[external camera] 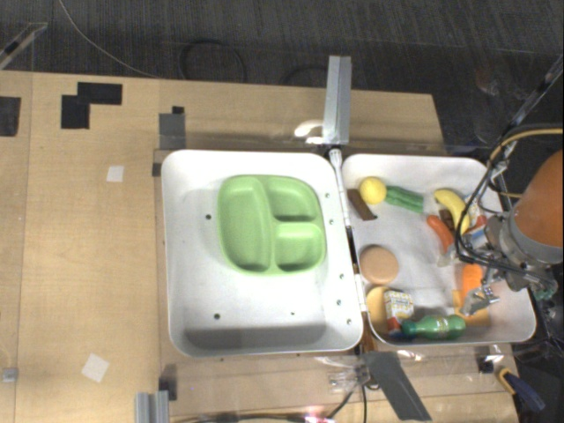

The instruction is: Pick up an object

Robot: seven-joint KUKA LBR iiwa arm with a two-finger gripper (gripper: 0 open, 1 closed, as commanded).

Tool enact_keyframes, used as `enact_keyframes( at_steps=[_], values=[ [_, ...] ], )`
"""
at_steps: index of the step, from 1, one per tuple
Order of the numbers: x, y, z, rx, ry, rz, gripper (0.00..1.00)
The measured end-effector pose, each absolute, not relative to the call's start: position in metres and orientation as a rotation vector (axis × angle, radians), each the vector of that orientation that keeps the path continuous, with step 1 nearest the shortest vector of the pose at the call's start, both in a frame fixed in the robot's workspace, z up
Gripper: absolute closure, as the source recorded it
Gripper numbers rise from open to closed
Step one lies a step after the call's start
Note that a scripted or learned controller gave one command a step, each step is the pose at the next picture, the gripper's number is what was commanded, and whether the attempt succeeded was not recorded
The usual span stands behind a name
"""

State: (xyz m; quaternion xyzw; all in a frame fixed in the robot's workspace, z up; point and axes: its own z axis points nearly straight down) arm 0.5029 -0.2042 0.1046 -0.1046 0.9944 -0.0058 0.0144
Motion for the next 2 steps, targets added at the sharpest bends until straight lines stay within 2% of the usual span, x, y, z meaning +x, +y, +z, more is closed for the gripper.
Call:
enact_keyframes(
  at_steps=[1,2],
  values=[
    [0.500,-0.205,0.091,-0.339,3.108,-0.010,0.00],
    [0.505,-0.205,0.105,-0.349,3.091,-0.021,1.00]
  ],
)
